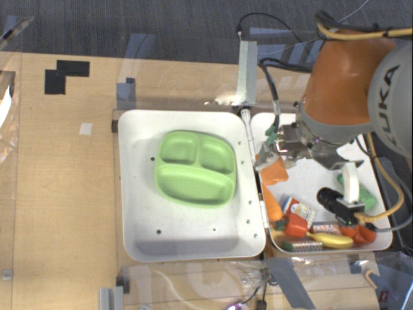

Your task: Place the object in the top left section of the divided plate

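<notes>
Carrying the orange wedge-shaped piece, which hangs just below the gripper over the right bin's near-left edge, calls for a level sweep left to the green divided plate's top left section before release. The wrist hides the fingers, so I cannot tell their opening or whether they truly grip the piece.
</notes>
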{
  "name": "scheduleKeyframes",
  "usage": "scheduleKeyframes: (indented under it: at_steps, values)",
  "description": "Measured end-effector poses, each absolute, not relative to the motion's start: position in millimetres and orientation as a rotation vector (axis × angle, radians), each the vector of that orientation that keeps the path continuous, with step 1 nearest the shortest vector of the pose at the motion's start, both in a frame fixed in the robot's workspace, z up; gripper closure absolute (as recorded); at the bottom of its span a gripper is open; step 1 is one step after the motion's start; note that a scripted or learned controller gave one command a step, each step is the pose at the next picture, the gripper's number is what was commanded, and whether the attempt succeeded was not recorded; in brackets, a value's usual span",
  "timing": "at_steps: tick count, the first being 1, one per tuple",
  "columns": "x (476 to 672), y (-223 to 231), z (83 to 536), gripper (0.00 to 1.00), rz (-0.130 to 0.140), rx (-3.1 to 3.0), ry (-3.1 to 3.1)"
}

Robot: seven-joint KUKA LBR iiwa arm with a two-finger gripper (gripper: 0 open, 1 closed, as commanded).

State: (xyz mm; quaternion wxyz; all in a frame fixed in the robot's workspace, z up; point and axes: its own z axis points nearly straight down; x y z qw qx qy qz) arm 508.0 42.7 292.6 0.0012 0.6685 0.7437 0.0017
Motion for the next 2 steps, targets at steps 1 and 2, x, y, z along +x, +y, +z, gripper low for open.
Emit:
scheduleKeyframes:
  at_steps: [1,2]
  values:
    - [510.9,34,310,1.00,0.004,2.062,2.367]
    - [525.5,46,320,1.00,0.005,2.071,2.359]
